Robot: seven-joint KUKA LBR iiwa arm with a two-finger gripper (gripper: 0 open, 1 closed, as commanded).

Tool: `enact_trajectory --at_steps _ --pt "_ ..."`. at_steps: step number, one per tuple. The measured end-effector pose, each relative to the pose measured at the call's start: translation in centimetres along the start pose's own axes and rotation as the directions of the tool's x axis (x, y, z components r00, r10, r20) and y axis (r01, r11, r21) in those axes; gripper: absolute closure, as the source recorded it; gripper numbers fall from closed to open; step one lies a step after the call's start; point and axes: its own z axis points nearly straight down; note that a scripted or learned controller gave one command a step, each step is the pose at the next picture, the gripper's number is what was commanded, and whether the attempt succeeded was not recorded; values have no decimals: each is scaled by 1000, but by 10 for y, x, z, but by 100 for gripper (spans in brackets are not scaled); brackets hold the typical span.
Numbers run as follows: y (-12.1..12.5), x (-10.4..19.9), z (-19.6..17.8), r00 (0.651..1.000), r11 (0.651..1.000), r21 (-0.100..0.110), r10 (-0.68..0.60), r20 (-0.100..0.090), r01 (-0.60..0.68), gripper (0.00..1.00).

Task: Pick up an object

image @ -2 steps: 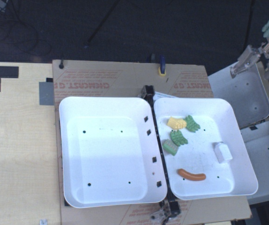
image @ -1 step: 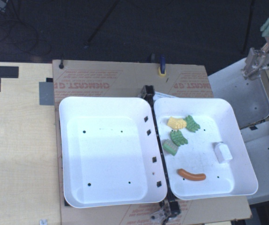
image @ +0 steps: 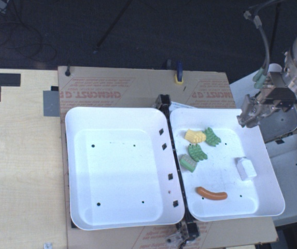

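The gripper (image: 248, 119) hung over the far right rim of the right bin (image: 272, 191), near its upper corner, and nothing showed between its tips; whether it was wide or narrow I could not tell at this angle. That spot looked like a standby or approach pose, clear of the pieces and above the rim, not yet committed to any target. All the candidates lay in the right bin: a yellow piece (image: 194, 136) touching a green piece (image: 212, 137) near the back, a second green piece (image: 197, 152) just below them, with a pale green block (image: 187, 163) touching it on the near side, a white block (image: 245, 168) alone near the right wall, and a sausage (image: 211, 193) lying flat toward the front. The clustered pieces probably would crowd a grasp, while the white block and sausage stood apart and seemed easier picks. The left bin (image: 75, 165) held none of these pieces.
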Motion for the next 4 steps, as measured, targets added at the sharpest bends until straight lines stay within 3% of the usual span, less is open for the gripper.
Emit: enact_trajectory --at_steps 1,2,3,4 --pt "3 60 42 1000 1000 0 0 2 0 100" --pt "3 127 148 1000 1000 7 0 4 0 100" --pt "3 25 86 1000 1000 -11 17 5 -17 100" --pt "4 64 106 1000 1000 -3 3 2 -3 100"
